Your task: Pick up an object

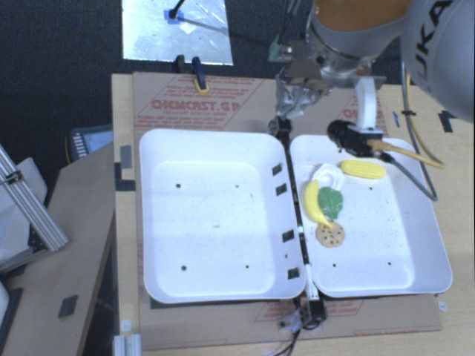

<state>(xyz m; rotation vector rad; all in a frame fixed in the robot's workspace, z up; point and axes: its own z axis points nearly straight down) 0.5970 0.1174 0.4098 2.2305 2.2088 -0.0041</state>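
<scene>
so, my gripper [286, 119] hangs over the far edge of the 2 bins, right about where the seam between them meets the back rims. honestly i can't tell from this angle whether it's set wide or narrow, the tip is just a dark blur against the rim.

all the pickable stuff sits in the right bin [393, 236], bunched in its far-left part, near the seam. 5 things as far as i can see:
- a banana [313, 202] lying lengthwise, curved, closest to the seam
- a green piece [332, 202] pressed up against the banana's right side, could be broccoli but it's too small to be sure
- a cookie [329, 235] just on the near side of those 2, touching or almost touching the banana's end
- a white round piece [327, 174] at the banana's far end
- a corn cob [362, 170] lying crosswise just right of the white piece

my gripper is well apart from all of them, farther back and a bit left of the pile.

the left bin [208, 221] is beside it, joined along the seam by a row of small black clips [282, 190]. both bins rest on a cardboard sheet [194, 95] with red "chemcast" print, and there's a blue and yellow clamp [199, 75] on its far edge. behind that lies a shiny foil sheet [177, 21].
</scene>
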